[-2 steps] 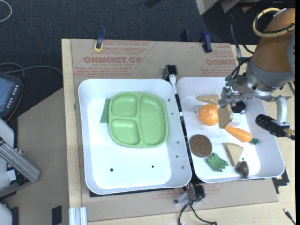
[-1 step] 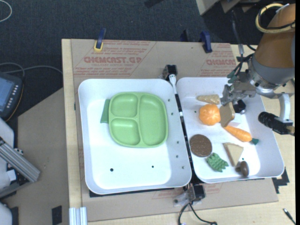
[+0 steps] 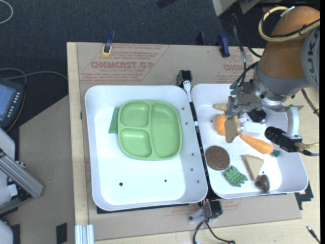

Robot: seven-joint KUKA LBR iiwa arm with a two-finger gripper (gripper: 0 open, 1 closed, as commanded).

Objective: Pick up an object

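Several small toy foods sit in the right bin (image 3: pixel 299 179) on my screen. I see an orange piece (image 3: pixel 220 124) near the bin's left side, with a tan piece (image 3: pixel 232 130) standing right against it. A carrot (image 3: pixel 257 144) lies just beside them, pointing toward the bottom right. Below that are a brown round cookie (image 3: pixel 218 157), a green bumpy piece (image 3: pixel 235 176), a tan wedge (image 3: pixel 252 163) and a small brown lump (image 3: pixel 262 183). A little tan bit (image 3: pixel 220 107) lies near the top of the bin.

My end effector (image 3: pixel 236 111) hangs over the orange and tan pieces, at the end of the grey arm (image 3: pixel 284 50) with its big orange band. I cannot tell if it is open or closed, and I cannot tell if it has hold of anything.

The left bin (image 3: pixel 101 177) has a green plate (image 3: pixel 150 129) with three parts in it. Both bins rest on a brown board on the counter (image 3: pixel 76 85). Two clamps (image 3: pixel 107 44) hold the board at the far edge.
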